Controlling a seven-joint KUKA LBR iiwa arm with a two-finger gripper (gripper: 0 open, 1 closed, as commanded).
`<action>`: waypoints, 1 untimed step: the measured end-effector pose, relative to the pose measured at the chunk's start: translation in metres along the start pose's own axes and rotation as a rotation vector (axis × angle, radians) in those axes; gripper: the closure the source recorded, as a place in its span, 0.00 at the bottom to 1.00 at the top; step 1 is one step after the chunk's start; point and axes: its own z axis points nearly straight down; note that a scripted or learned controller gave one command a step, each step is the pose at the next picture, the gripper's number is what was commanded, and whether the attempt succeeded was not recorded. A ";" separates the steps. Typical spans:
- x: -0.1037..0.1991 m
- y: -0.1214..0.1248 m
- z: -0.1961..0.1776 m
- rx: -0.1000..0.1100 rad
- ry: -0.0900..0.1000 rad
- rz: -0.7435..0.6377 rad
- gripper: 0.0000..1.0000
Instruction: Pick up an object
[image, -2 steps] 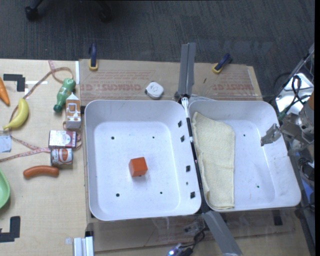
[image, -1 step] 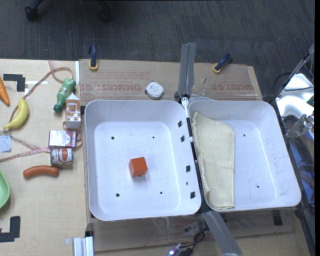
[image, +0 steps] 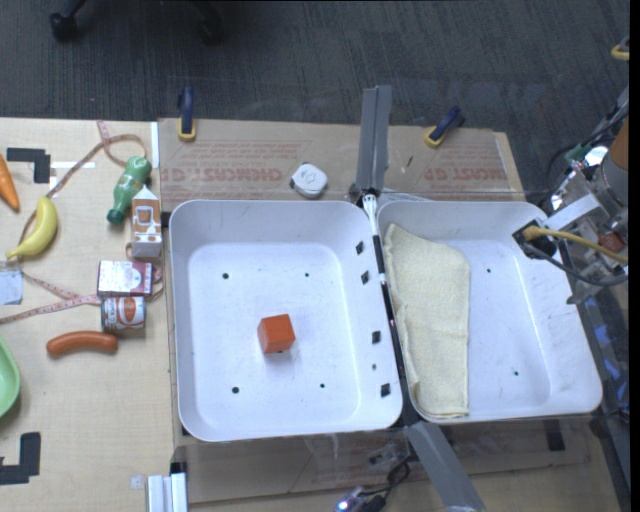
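Observation:
An orange-red cube (image: 276, 333) sits alone near the middle of the left white bin (image: 200, 400). A folded cream towel (image: 430, 315) lies along the left side of the right white bin (image: 545, 395). My gripper (image: 592, 262) hangs over the right bin's far right rim, well away from both the cube and the towel, with nothing seen in it. The arm's wrist reaches in from the right edge above it.
Left of the bins, the wooden table holds a banana (image: 36, 229), a green bottle (image: 129, 186), a small carton (image: 146, 222), a can (image: 124, 313) and a sausage (image: 82, 344). A white round tape (image: 309, 180) lies behind the bins. A grey divider post (image: 373, 140) stands between them.

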 end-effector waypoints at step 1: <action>0.025 0.085 0.049 0.000 0.001 -0.075 0.00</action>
